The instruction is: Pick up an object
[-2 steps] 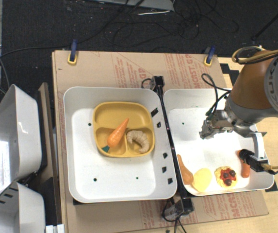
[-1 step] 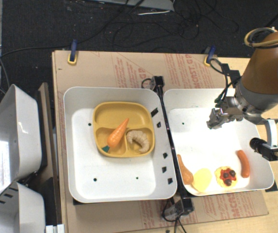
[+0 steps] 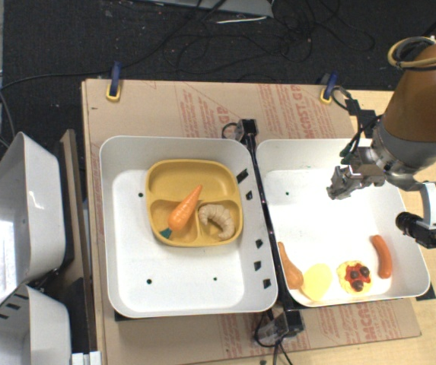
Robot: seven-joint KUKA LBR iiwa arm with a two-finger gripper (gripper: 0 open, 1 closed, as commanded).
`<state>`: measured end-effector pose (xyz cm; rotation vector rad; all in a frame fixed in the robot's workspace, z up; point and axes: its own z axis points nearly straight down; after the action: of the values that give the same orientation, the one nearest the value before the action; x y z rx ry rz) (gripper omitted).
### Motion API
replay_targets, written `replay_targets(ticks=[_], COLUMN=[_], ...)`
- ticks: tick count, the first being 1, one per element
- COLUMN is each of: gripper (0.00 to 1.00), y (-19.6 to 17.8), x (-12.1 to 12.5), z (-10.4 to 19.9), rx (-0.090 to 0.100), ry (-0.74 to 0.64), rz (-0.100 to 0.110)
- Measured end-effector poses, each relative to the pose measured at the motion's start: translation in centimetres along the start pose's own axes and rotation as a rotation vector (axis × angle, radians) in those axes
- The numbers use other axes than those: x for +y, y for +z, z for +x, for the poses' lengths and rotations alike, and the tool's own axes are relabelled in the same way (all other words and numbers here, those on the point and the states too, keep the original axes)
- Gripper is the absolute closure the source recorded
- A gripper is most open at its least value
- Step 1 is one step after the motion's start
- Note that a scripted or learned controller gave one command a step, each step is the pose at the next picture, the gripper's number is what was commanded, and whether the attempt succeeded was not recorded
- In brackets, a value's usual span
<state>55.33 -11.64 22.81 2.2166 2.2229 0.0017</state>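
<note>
My gripper (image 3: 342, 184) hangs over the upper middle of the right bin (image 3: 309, 154), above bare white floor, with nothing under it that I can make out. Along that bin's front edge lie an orange drumstick-shaped piece (image 3: 290, 266), a pale yellow disc (image 3: 317, 280), a small tart with dark red berries (image 3: 354, 276) and an orange-red sausage (image 3: 383, 255). All of these sit well below and right of the gripper in the view. In the left bin (image 3: 126, 280) a yellow divided plate (image 3: 160, 177) holds a carrot (image 3: 185, 207) and a pale shrimp (image 3: 218, 220).
The grey arm with its orange band (image 3: 423, 90) comes in from the right over the right bin's far corner. A black bracket (image 3: 419, 228) sticks in over the right rim. Black clips line the divider (image 3: 257, 204) between the bins. White containers (image 3: 16, 219) stand at the left.
</note>
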Motion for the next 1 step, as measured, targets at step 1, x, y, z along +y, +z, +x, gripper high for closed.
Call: replay_targets(ticks=[1], gripper=[1.00], y=[-0.66], x=[2.07], z=[5.88], rx=[0.002], ry=[-0.006], rz=[-0.001])
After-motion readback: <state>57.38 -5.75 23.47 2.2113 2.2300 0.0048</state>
